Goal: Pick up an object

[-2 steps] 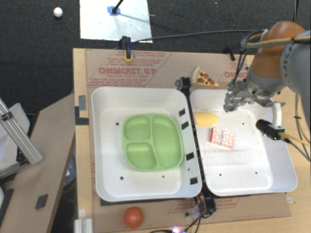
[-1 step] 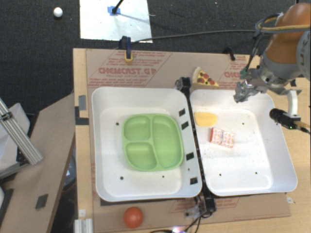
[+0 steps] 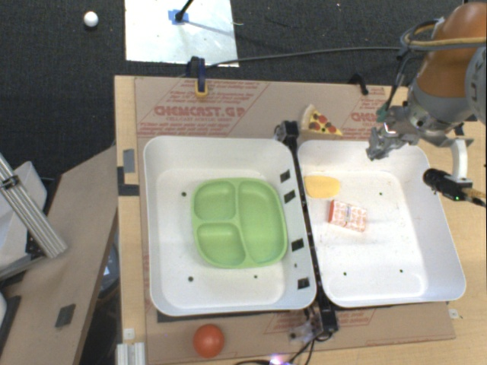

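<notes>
The gripper is hovering at upper right over the right bin; its grip state is too blurred to tell.

Pale green plate sitting in a white bin, yellow piece and red-and-white patterned packet lying nearby, orange ball showing below.

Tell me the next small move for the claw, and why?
Probably bring the claw forward and toward the bin divider until it hangs over the pink-and-white packet, then lower. The claw sits at the far rim of the right bin, above nothing graspable, while the packet lies flat on the bin floor with open space around it. The yellow piece near the divider is the other candidate.
</notes>
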### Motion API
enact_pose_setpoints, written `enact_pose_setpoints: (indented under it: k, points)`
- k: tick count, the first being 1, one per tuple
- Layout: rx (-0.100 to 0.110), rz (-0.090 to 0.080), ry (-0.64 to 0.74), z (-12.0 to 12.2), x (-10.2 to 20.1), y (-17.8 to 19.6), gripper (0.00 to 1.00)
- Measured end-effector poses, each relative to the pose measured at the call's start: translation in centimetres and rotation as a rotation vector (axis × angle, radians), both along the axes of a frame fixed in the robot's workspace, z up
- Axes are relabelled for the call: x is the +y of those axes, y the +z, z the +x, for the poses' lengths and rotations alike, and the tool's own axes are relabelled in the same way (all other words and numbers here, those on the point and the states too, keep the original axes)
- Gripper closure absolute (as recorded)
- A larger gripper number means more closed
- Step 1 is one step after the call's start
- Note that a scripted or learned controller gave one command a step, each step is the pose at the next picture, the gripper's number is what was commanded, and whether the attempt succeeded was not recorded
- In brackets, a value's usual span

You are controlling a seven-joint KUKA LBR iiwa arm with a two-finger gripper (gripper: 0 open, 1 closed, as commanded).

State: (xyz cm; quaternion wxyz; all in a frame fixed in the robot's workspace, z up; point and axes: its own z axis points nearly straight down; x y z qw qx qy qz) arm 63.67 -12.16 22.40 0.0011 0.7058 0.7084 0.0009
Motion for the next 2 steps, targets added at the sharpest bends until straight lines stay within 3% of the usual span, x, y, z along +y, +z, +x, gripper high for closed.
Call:
enact_pose_setpoints:
  k: [2]
  points:
    - [0.003,0.001,0.004,-3.9,10.4,-0.1,1.00]
